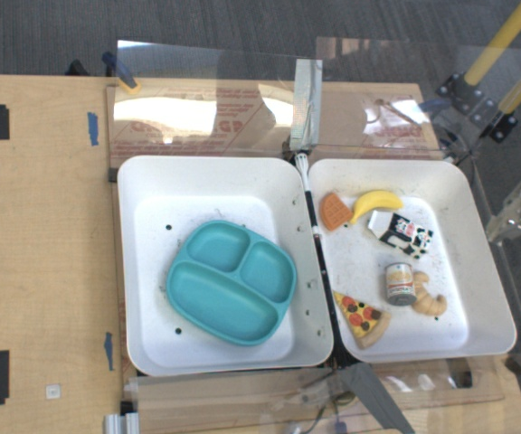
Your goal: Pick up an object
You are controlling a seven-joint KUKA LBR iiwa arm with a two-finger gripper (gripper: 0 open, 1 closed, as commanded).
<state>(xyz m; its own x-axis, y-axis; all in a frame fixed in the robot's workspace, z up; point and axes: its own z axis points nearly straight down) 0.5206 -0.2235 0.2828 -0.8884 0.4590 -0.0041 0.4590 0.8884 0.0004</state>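
Note:
The right bin [478, 242] holds several small items. A yellow banana [374, 202] lies at the back beside an orange waffle piece [336, 212]. A black and white carton [405, 233] lies to the right of them. Nearer the front stands a small can [400, 283], with a tan croissant-like pastry [429, 302] touching its right side. A pizza slice [362, 317] lies at the front left corner of that bin.
The left bin [143, 206] holds a teal divided plate [232, 281]. A clear plastic wall [215, 98] stands behind both bins. Yellow poles with black clamps [487, 61] stand at the back right. A wooden benchtop [34, 242] stretches to the left.

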